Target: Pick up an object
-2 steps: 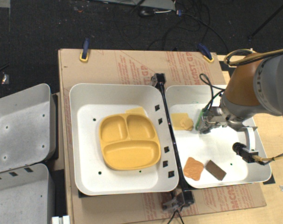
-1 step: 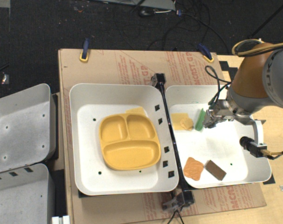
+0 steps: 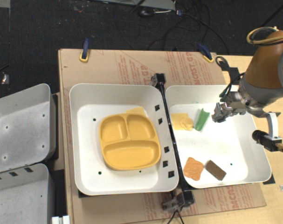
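Bins sit side by side on the counter (image 3: 108, 64), which is covered with a brown sheet printed in red. The left bin (image 3: 80, 125) holds a yellow divided tray (image 3: 130, 141), lying flat near its middle, with a pale yellow piece (image 3: 137, 111) poking out from under the tray's far edge.

The right bin (image 3: 253, 143) holds four small things. A pale yellow block (image 3: 181, 122) lies close to the divider between the bins, toward the far side. Just beside it, on its right, a green bar (image 3: 202, 120) lies tilted, its far end leaning right. Near the bin's front edge an orange, rough-looking piece (image 3: 193, 168) lies flat, and just to its right a dark brown block (image 3: 215, 170) lies at a slant; the two are close, and I cannot tell whether they touch.

The arm reaches in from the right, and its hand (image 3: 219, 113) hangs over the far part of the right bin, just right of the green bar and apart from it. Nothing shows between its fingers, and whether they are spread or pressed together I cannot tell.
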Robot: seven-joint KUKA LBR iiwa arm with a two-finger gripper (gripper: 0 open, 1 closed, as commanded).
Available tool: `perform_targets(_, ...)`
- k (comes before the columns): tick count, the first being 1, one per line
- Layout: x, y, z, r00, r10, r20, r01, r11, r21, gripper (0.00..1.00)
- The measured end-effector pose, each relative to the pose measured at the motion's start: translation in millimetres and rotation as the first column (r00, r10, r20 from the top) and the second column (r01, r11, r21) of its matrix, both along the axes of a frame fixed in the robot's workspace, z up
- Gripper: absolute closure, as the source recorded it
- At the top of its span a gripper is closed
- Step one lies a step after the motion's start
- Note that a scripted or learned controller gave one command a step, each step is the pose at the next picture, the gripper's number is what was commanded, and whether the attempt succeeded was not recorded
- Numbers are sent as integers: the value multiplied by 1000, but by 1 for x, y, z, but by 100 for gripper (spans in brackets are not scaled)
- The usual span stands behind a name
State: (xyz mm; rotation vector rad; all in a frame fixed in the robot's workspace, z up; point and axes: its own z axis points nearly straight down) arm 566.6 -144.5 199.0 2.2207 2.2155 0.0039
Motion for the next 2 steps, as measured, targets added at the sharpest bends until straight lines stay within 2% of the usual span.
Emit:
perform_targets(1,-2,0,63,1000,5,3,-5,1000,-1,100)
perform_targets(2,-1,0,85,1000,5,-1,-5,1000,0,100)
